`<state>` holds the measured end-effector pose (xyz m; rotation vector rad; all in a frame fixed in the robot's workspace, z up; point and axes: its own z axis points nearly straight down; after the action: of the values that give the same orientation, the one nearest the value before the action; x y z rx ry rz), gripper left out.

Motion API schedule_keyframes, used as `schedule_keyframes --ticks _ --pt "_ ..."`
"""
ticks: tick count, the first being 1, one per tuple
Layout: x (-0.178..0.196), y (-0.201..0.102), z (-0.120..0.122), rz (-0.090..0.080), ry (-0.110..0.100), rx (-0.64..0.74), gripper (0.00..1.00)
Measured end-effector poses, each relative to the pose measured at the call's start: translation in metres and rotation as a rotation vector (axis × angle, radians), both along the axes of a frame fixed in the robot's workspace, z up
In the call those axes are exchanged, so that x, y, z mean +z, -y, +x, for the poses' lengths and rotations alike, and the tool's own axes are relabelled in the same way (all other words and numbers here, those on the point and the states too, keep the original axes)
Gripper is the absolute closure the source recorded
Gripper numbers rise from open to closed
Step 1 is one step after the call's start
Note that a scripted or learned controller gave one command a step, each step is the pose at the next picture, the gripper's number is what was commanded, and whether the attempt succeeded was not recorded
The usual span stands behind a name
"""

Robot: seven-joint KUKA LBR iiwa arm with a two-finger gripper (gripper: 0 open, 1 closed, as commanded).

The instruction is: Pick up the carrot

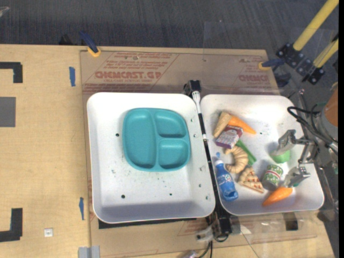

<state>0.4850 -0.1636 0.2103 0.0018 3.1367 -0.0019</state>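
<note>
An orange carrot [278,195] lies near the front right corner of the right bin [269,104], its thick end next to a green can [273,174]. A second orange, carrot-like piece [241,126] lies at the back of that bin, beside a tan cone [222,123]. My gripper [293,157] hangs over the bin's right side, just above and behind the front carrot. It is open, with one fingertip [287,140] toward the back and the other close to the carrot. A pale green piece [280,155] sits by the gap. Nothing is held.
The right bin also holds a purple box [228,137], a croissant [240,158], a blue bottle [226,180] and a waffle-like wedge [251,182]. A teal divided plate [157,139] sits in the left bin [107,187]. Cables run along the right rim.
</note>
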Motion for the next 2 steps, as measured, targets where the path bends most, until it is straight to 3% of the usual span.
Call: schedule_keyframes --ticks 1,2 --pt "-0.11 -0.037 -0.002 -0.001 0.007 0.061 0.0" --pt "-0.019 -0.102 0.089 0.003 0.015 0.107 0.0"
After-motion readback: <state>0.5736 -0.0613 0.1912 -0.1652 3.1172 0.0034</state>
